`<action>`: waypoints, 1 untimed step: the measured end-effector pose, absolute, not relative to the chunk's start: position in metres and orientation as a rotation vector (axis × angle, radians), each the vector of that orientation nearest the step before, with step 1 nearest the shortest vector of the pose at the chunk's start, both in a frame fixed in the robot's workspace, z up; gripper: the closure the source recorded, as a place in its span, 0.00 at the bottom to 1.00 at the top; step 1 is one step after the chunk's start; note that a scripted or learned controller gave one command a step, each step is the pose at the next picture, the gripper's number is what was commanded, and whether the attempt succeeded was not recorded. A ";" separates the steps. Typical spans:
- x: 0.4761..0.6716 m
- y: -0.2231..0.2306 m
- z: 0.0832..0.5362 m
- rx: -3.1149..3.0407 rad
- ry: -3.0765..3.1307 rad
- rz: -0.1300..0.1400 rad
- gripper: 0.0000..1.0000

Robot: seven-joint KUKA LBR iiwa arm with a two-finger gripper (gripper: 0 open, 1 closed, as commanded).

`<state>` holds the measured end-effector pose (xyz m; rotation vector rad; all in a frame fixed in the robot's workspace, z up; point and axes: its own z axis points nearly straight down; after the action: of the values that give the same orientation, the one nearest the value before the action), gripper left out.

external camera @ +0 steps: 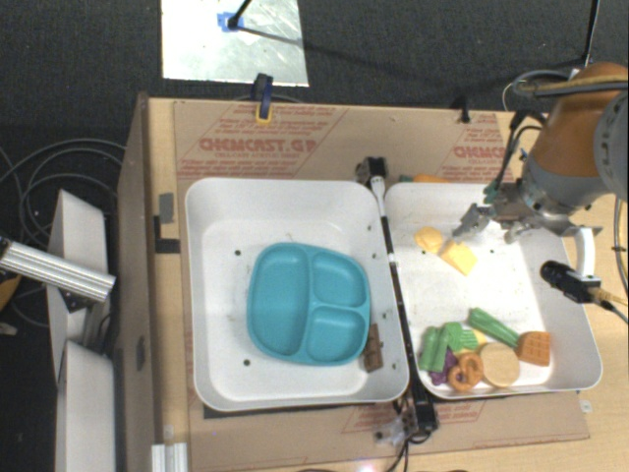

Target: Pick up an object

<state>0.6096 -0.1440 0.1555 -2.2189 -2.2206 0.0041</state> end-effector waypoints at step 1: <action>0.614 -0.149 0.080 -2.218 -2.220 0.004 0.00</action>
<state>0.6138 -0.1485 0.0800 -2.2180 -2.2204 0.0038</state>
